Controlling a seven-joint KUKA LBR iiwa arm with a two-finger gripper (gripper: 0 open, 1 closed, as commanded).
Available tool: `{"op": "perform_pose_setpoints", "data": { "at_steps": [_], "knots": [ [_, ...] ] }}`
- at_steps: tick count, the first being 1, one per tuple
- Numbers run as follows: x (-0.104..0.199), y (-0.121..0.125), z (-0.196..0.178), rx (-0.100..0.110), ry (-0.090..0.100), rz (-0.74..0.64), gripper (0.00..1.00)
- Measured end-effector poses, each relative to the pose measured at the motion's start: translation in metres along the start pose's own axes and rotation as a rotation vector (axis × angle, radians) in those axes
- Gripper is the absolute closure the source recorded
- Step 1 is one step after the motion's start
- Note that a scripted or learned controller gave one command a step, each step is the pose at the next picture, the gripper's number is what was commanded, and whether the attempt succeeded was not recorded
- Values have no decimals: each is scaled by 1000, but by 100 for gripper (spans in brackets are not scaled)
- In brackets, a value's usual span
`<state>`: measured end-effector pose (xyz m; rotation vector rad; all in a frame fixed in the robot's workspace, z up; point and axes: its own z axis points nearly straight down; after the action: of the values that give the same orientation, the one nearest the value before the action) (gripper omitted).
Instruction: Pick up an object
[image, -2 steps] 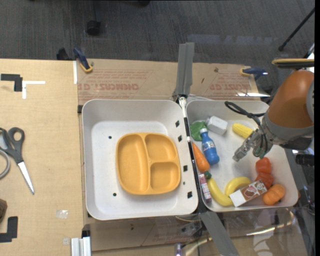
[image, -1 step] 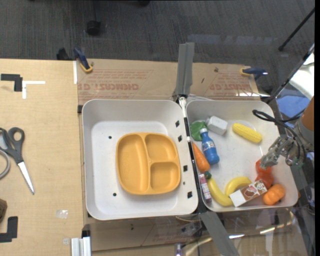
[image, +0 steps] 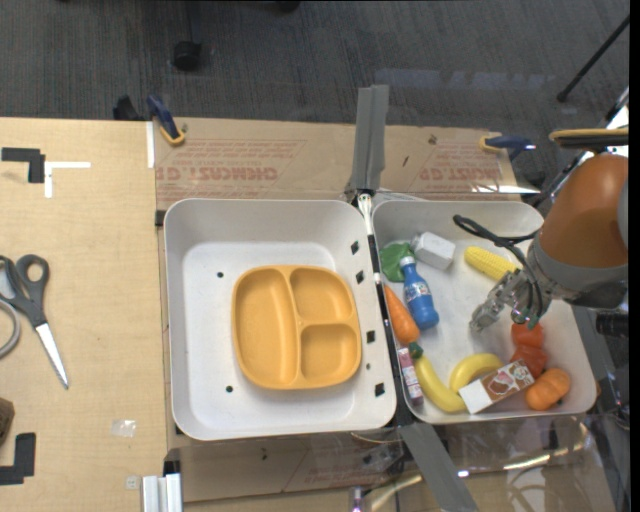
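Scanning left to right: scissors (image: 35, 305) on the wooden bench, well apart from the action; then the left bin (image: 190, 330) bearing a yellow divided plate (image: 297, 327); then the right bin (image: 575, 330), crowded. Against its left wall, a green toy (image: 396, 256), a blue bottle (image: 418, 295), a carrot (image: 402, 318), a slim dark stick-like item (image: 409, 372). Further in, a white block (image: 435, 248), a corn cob (image: 489, 262), two bananas (image: 436, 386) (image: 470, 368), a brown packet (image: 498, 386), an orange fruit (image: 547, 389), a red item (image: 529, 338).

Hanging low over bare bin floor, the gripper (image: 497, 308), fingers apparently spread somewhat, nothing visibly between them; exact opening hard to judge.

No object picked as yet; nearest candidates: corn cob just above, red item just right, upper banana below.

Risks, as judgement: closing on empty floor between targets and lifting nothing. Catching the red item by one finger only and nudging it against the orange fruit. Pinching a curved banana off-centre, with likely slip or rotation. Scraping fingertips on the bin floor if lowered further. Snagging the black cable (image: 490, 232) looped near the corn during any lift.
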<state>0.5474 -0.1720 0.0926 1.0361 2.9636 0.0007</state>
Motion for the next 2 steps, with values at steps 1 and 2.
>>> {"op": "perform_pose_setpoints", "data": {
  "at_steps": [1, 2],
  "knots": [
    [-36, -35, -79, 0, -2, -322, 100],
    [-28, -40, 0, -1, 0, -623, 100]
  ]
}}
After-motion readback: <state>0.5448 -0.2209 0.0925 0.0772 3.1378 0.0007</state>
